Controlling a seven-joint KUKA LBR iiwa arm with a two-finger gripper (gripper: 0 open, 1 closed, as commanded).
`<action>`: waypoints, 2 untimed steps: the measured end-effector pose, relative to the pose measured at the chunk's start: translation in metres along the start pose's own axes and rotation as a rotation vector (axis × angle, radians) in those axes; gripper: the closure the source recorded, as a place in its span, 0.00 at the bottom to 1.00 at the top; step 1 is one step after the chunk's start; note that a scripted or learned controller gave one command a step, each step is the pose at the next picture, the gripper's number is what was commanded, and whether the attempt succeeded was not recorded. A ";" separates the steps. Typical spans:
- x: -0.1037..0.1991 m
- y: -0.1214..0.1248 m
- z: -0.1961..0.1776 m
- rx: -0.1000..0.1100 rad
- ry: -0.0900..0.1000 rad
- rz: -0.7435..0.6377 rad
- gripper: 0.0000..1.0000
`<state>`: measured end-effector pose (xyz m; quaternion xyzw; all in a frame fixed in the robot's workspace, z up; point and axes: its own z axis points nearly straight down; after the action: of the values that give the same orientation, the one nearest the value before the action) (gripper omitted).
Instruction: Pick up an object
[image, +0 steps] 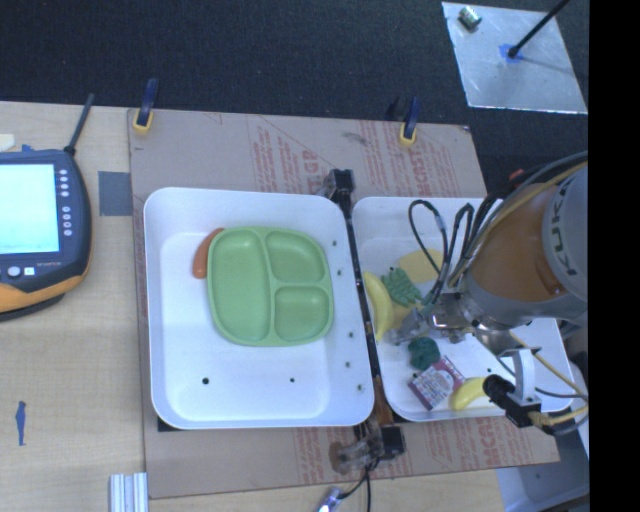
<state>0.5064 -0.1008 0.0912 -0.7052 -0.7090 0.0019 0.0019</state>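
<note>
Here left bin (180, 390) holds green plate (270, 286); right bin (545, 340) banana (378, 303)

The arm's (535, 250) grey wrist housing carries part of the KUKA lettering; the cardboard sheet's (300, 150) red print is unreadable.

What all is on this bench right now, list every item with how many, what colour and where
Bins: two, white, side by side on the cardboard sheet.
Divided plate: one, green, in the left bin.
Orange item: one, partly under the plate's left edge; cannot tell what it is.
Banana: one, yellow, right bin, by its left wall.
Small yellow item: one, right bin, near its front edge.
Packet: one, red and white, right bin front.
Teal item: one, right bin, middle.
Handheld screen unit: one, grey and orange, far left.
Clamps: two, yellow, at the back edge.
Arm: one, grey with orange band, over the right bin.
Gripper: one, low among the right bin's items.
</note>
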 end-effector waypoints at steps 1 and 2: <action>0.001 0.092 -0.001 -0.004 0.000 0.003 0.00; 0.000 0.092 -0.011 -0.002 0.001 0.002 1.00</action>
<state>0.5980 -0.1000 0.1021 -0.7059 -0.7083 0.0009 0.0016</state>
